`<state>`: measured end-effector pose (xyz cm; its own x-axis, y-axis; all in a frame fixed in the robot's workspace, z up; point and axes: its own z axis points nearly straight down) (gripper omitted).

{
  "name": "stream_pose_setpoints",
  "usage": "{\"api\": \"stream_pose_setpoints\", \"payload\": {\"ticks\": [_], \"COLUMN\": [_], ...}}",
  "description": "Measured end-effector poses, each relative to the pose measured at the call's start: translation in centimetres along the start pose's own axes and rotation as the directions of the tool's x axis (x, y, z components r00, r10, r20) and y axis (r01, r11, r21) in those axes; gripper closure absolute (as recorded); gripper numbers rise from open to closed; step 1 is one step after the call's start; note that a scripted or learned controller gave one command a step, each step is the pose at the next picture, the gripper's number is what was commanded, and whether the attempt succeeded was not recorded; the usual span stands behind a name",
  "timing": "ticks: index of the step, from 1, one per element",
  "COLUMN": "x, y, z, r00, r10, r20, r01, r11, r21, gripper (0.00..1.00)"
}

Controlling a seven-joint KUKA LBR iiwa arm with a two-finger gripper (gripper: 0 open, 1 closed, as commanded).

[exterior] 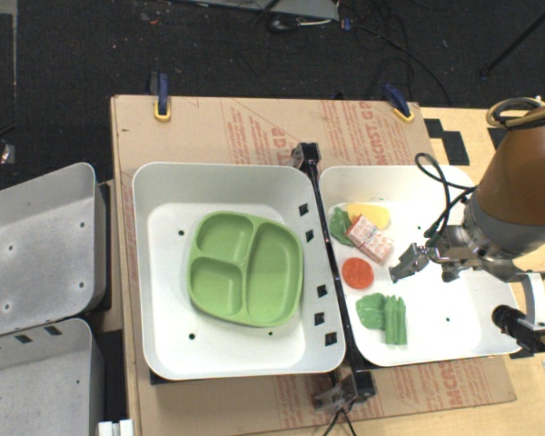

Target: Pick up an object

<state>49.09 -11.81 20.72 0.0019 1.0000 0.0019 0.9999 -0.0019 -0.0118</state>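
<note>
The right bin (454, 330) holds several toy foods. A yellow piece (370, 213) lies at its back left beside a green leaf (340, 223). A pink and white box (370, 240) leans against them. In front of the box is a red round piece (357, 272), and nearer the front lies a green vegetable bunch (385, 315). My gripper (403, 268) hangs over the middle of the right bin, just right of the red round piece and the box. Nothing shows in its grasp.
The left bin (163, 216) holds a green divided plate (247, 267). A black divider (322, 243) runs between the bins. The arm's orange band (522, 166) and cables stand over the right bin's right side. Grey trays (36, 243) lie at far left.
</note>
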Motion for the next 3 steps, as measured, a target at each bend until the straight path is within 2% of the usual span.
{"api": "stream_pose_setpoints", "payload": {"ticks": [1, 2, 3], "x": [0.0, -0.9, -1.3], "y": [0.3, -0.2, 0.6], "z": [-0.5, 5.0, 10.5], "r00": [1.0, 1.0, 1.0], "r10": [-0.002, 0.001, 0.0], "r20": [0.002, 0.001, 0.001], "r01": [0.002, -0.001, 0.0], "r11": [1.0, 1.0, 1.0], "r21": [-0.011, -0.006, -0.007], "gripper": [0.0, 0.0, 0.0]}}
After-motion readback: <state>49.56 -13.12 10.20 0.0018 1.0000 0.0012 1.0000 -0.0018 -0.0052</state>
